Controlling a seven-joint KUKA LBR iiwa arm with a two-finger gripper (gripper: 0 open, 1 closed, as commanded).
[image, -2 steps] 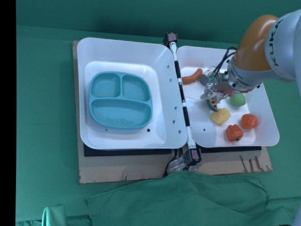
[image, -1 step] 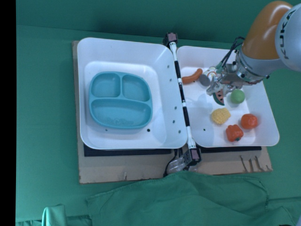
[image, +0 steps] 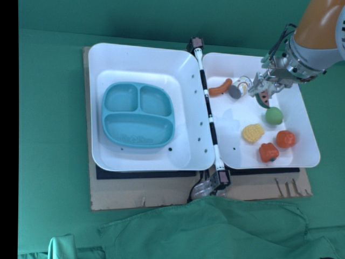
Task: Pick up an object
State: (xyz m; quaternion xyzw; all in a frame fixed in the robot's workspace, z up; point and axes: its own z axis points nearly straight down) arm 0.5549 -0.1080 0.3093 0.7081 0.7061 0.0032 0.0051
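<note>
My gripper (image: 262, 92) hangs over the back of the right bin (image: 307, 150), reaching in from the right. A small watermelon slice (image: 263, 99), red with a green rind, sits between its fingertips, and the fingers are closed on it. Just below it lies a green ball (image: 274, 115). To the gripper's left are a grey pebble-like piece (image: 234, 91) and an orange-red sausage (image: 220, 87). Nearer the front lie a yellow corn piece (image: 253, 133), an orange round fruit (image: 285, 139) and a red pepper (image: 268, 152).
The left bin (image: 102, 155) holds a teal divided plate (image: 138, 115). A black-and-white divider (image: 209, 115) runs between the bins. Green cloth (image: 215, 228) is bunched at the front of the bench.
</note>
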